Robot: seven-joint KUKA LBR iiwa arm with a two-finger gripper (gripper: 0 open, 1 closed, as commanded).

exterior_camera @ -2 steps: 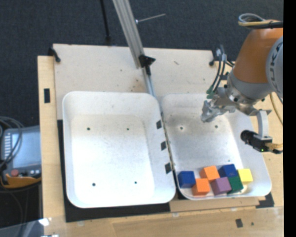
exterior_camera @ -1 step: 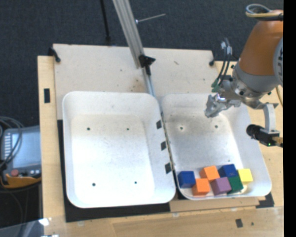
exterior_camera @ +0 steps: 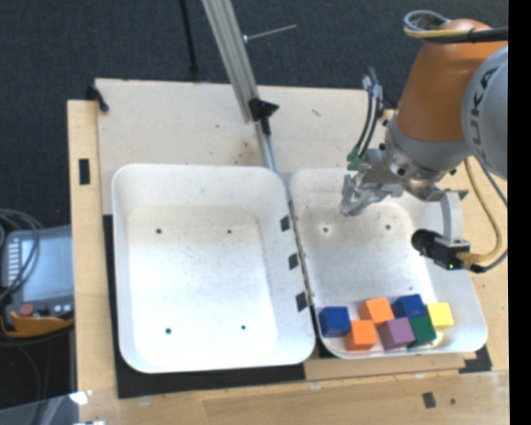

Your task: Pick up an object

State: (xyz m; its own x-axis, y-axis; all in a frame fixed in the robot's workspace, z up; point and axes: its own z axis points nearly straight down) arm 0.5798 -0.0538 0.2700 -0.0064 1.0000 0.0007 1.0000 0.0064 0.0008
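Here's the arm [exterior_camera: 447,87] reaching in from the right, its gripper [exterior_camera: 356,197] hanging over the far end of the right bin [exterior_camera: 336,264]. Nothing sits between the fingers, and from this angle I can't tell whether they're spread or closed. The blocks are all bunched at the near end of that same bin, well apart from the gripper: a blue block [exterior_camera: 334,320] on the left of the cluster, an orange block [exterior_camera: 362,334] touching it, a second orange block [exterior_camera: 378,309] just behind, a purple block [exterior_camera: 395,333], a green block [exterior_camera: 422,329], another blue block [exterior_camera: 411,306] at the back, and a yellow block [exterior_camera: 440,315] on the right end. The left bin [exterior_camera: 203,264] lies alongside, touching the right one on the counter [exterior_camera: 177,113]. A slanted metal rail [exterior_camera: 234,60] rises behind the bins.
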